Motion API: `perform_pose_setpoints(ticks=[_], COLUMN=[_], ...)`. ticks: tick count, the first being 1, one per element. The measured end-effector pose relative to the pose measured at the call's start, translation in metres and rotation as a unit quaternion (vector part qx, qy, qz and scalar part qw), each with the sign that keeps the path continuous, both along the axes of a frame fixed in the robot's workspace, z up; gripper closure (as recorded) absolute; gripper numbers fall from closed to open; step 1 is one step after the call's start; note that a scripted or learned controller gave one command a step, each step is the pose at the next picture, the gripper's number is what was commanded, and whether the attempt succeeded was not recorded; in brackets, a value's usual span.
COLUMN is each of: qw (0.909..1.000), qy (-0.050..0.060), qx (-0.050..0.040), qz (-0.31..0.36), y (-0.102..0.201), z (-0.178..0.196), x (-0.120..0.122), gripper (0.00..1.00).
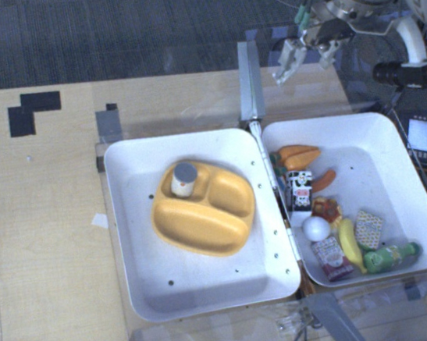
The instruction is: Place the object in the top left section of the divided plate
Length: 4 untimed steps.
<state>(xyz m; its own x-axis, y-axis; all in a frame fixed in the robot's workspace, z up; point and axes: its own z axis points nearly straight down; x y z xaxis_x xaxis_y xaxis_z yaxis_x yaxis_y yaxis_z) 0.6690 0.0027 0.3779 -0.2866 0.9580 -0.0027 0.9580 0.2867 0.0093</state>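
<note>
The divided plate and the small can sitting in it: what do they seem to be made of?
The divided plate looks like moulded plastic: uniform yellow, smooth, softly rounded ridges, dull sheen. The small can in its top left section seems to be metal, with a grey flat lid and a pale, perhaps paper-labelled, side; too small to confirm.

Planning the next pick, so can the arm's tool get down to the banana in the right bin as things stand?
Probably yes. The tool hangs above the bench behind the bins, and the banana lies uncovered among other items, though a green bottle and packet crowd it.

You see a glossy yellow plastic divided plate (pixel 203 210) in a smooth matt white plastic bin (pixel 207 293), on a pale wood-grain table (pixel 51 251).
</note>
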Motion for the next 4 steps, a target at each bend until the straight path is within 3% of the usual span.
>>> perform_pose_setpoints(ticks=[1, 2, 3, 4], qw=[1.0000, 0.9998, 0.9998, 0.9803], qy=[0.000, 0.001, 0.001, 0.001], qx=[-0.0003, -0.0004, -0.0005, 0.0010], qz=[-0.007, -0.018, -0.018, -0.197], y=[-0.038, -0.086, -0.085, -0.121], z=[0.060, 0.055, 0.055, 0.060], x=[0.000, 0.000, 0.000, 0.000], gripper=[0.00, 0.00, 0.00, 0.00])
